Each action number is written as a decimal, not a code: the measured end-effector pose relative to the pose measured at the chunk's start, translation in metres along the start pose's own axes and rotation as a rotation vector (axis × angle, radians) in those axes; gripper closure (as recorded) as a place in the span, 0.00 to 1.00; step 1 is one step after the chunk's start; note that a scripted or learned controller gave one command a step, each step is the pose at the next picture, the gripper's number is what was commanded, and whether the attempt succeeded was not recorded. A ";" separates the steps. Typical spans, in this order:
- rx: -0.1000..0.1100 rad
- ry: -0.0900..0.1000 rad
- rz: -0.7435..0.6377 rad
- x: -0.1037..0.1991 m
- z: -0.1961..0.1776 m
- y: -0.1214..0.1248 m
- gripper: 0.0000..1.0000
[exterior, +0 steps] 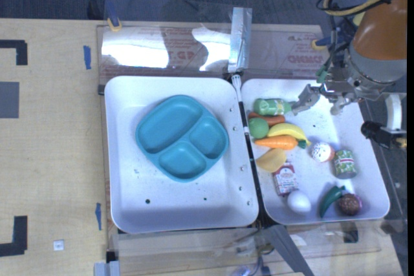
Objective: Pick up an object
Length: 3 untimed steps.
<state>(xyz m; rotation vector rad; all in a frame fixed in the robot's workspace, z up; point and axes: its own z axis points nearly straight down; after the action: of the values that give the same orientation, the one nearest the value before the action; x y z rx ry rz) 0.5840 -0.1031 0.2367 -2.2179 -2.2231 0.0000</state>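
The wide-open two-finger gripper [319,99] hovers above one right white bin [378,184]; one blue three-compartment plastic tray [182,137] occupies one left white bin [123,191].

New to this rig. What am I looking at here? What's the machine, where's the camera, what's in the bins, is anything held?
One fixed camera looks down at a slant on a bench with two white bins. The machine is a grey and orange robot arm reaching in from the right; its end effector hangs over the right bin's far edge with open fingers and nothing between them. The left bin holds a blue divided plate. The right bin holds toy food: a green bottle, a banana, a carrot, a white egg and other small pieces.
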 end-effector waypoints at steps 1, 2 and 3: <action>0.009 0.001 -0.098 0.012 0.101 0.016 0.00; -0.005 -0.002 -0.407 -0.007 0.150 0.011 0.00; -0.013 -0.004 -0.405 -0.008 0.137 0.013 1.00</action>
<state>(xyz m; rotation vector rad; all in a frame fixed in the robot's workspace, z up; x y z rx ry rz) 0.5969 -0.1105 0.0996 -1.7325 -2.6338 -0.0099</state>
